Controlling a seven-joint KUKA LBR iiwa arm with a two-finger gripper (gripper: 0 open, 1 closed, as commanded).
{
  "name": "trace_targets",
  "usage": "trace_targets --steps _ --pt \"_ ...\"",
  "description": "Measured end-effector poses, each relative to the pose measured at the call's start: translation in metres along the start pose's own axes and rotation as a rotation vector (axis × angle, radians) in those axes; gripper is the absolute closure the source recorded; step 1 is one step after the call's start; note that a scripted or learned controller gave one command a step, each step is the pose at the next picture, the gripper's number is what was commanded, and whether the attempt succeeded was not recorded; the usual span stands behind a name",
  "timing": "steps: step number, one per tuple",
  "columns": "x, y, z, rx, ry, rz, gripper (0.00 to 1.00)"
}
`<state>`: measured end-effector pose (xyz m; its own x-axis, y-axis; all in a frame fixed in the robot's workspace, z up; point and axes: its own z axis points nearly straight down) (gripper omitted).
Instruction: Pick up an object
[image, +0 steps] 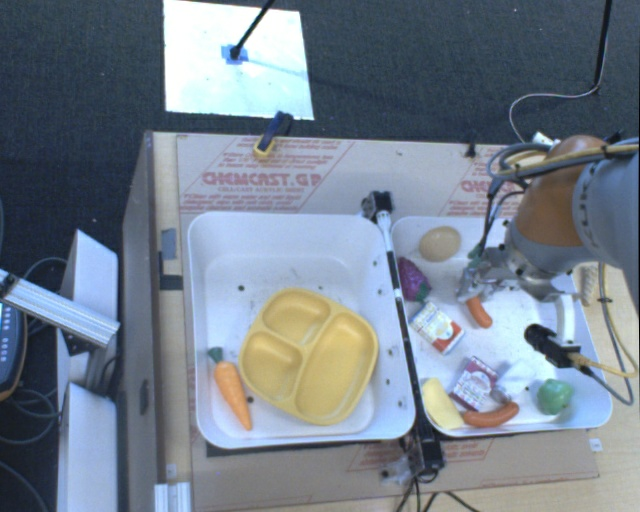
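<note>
Landmark: right bin (590, 400). Arm (570, 215) reaches over its far right side. Yellow divided plate (310, 355) lies in the neighbouring left bin. Pincer (478, 283) hangs low inside right bin; spread cannot be told. Small carrot piece (480, 313) lies just beside the pincer.

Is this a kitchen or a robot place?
Probably a robot lab, not a kitchen. The food looks like toys: a carrot beside a yellow divided plate in a white bin, with a robot arm reaching in.
</note>
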<state>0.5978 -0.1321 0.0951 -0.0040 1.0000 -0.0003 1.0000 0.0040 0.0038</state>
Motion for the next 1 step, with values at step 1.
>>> trace_targets --steps 1 --pt "0.0760 0.0184 -0.0903 0.000 0.001 0.000 1.00"
